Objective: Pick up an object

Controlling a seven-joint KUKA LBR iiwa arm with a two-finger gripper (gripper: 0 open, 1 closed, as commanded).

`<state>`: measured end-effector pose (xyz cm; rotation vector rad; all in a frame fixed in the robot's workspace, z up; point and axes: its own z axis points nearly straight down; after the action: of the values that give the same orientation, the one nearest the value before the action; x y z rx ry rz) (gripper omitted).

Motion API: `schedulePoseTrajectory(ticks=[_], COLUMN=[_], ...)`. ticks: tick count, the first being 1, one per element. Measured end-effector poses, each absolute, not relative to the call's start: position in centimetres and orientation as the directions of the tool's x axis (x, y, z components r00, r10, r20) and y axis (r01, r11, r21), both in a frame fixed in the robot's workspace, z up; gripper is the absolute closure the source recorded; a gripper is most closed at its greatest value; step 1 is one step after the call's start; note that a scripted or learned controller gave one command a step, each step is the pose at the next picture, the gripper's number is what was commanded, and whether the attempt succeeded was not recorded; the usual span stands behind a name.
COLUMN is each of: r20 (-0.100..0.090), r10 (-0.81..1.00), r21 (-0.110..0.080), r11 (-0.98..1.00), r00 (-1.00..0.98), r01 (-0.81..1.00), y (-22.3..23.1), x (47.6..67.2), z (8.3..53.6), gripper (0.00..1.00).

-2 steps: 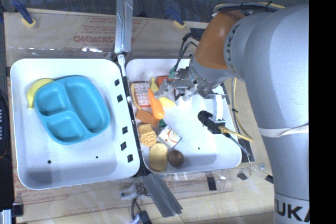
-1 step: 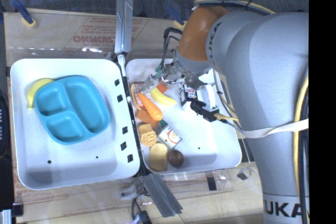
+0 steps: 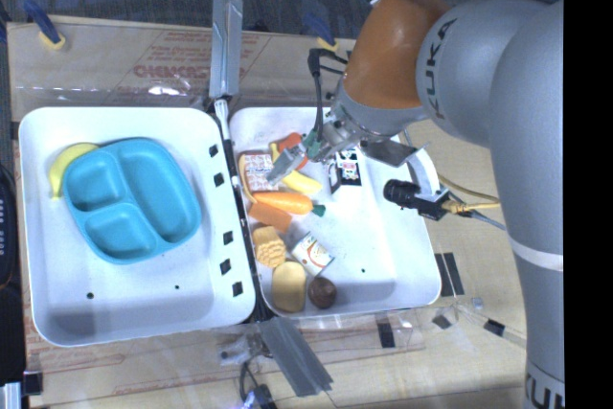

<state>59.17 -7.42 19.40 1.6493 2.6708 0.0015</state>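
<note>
My gripper (image 3: 292, 158) hangs low over the upper left part of the right bin (image 3: 402, 254), above a cluster of toy foods. Right below it lie a yellow piece (image 3: 303, 183) and an orange carrot (image 3: 281, 203). A printed snack packet (image 3: 255, 170) sits just to its left, and a red-orange item (image 3: 287, 143) peeks out behind it. Nearer the front lie a waffle-like cracker (image 3: 268, 250), a small carton (image 3: 313, 254), a tan potato-like lump (image 3: 289, 287) and a dark brown ball (image 3: 324, 292). Nothing visibly sits in the gripper.
The left bin (image 3: 57, 302) holds a blue divided plate (image 3: 129, 196) with a yellow banana (image 3: 67, 160) poking out from under its left edge. A grey metal divider (image 3: 226, 43) stands between the bins. A black cable connector (image 3: 407, 196) hangs over the right bin.
</note>
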Motion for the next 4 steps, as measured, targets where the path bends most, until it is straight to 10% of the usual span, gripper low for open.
schedulePoseTrajectory(ticks=[3, 4], r20=[-0.001, -0.004], r10=[0.959, 0.957], r21=[0.001, 0.006], r11=[0.284, 0.29], r00=[-0.284, -0.29], r01=[0.959, 0.957], y=[-16.4, -16.2], x=[65.8, 66.0], z=[9.4, 10.7], gripper=[0.0, 1.0])
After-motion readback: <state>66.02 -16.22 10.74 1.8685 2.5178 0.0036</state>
